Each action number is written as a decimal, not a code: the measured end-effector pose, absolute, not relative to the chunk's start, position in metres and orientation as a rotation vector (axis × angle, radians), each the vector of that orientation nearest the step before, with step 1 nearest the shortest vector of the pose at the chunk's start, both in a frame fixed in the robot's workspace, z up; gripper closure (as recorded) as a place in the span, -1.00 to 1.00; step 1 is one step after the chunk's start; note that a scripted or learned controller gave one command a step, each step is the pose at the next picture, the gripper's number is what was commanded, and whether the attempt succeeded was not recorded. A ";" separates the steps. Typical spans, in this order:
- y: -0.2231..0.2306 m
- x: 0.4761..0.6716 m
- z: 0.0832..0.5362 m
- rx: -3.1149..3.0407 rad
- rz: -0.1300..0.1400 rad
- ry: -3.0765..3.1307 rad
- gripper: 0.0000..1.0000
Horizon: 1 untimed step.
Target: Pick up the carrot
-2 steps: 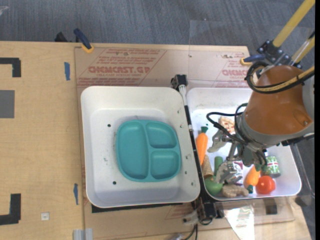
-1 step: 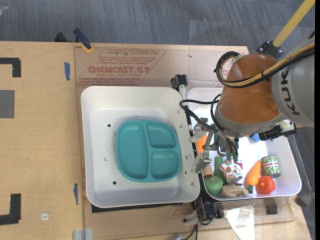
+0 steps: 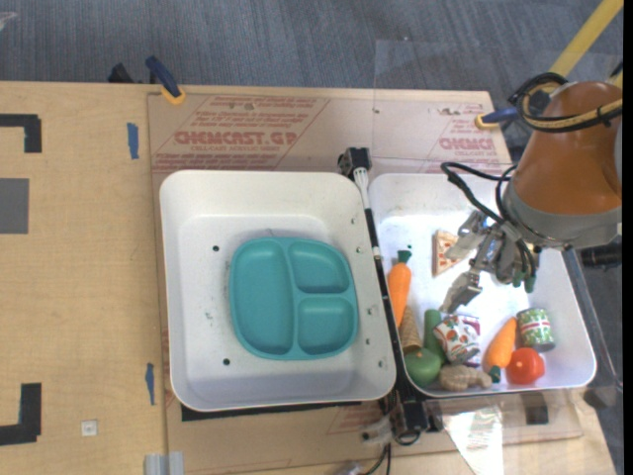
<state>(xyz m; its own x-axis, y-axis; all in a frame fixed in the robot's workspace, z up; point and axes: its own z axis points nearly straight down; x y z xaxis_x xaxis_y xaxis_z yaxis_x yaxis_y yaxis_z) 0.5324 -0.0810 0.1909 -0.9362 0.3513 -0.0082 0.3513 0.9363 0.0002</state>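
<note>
Wooden and pale, the desk (image 3: pixel 79 295) is carrying a sheet of printed cardboard (image 3: pixel 247 132), and on that two shallow white bins are sitting side by side. Left bin (image 3: pixel 193 206) is holding a teal divided plate (image 3: pixel 293 296) lying flat near its middle. Right bin (image 3: pixel 574 315) is holding the smaller things. Reaching in from the right, the grey arm with its orange band (image 3: pixel 574 151) is hanging over the right bin's upper part, and the jaws (image 3: pixel 485 265) are hovering above the bin floor near a pizza-slice toy (image 3: pixel 447 248); how far apart they are standing I cannot tell, and nothing is showing between them.

One carrot (image 3: pixel 399 293) is lying along the right bin's left wall, green top pointing up the view, well apart from the jaws. A second, smaller carrot (image 3: pixel 500 342) is leaning at a slant near the lower right, just beside a green-labelled can (image 3: pixel 535 328) and a red tomato (image 3: pixel 525 365). A small red-and-white carton (image 3: pixel 458 336) is sitting between the two carrots, with a green pepper (image 3: pixel 423 364) at the lower left corner.
</note>
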 end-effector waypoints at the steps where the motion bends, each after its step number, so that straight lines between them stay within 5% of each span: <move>1: 0.027 0.520 0.192 0.607 0.007 3.080 -1.00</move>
<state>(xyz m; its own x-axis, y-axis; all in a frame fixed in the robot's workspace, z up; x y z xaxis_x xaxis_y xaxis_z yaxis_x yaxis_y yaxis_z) 0.5199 0.0269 0.1918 -0.9252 0.3796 -0.0009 0.3796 0.9251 0.0045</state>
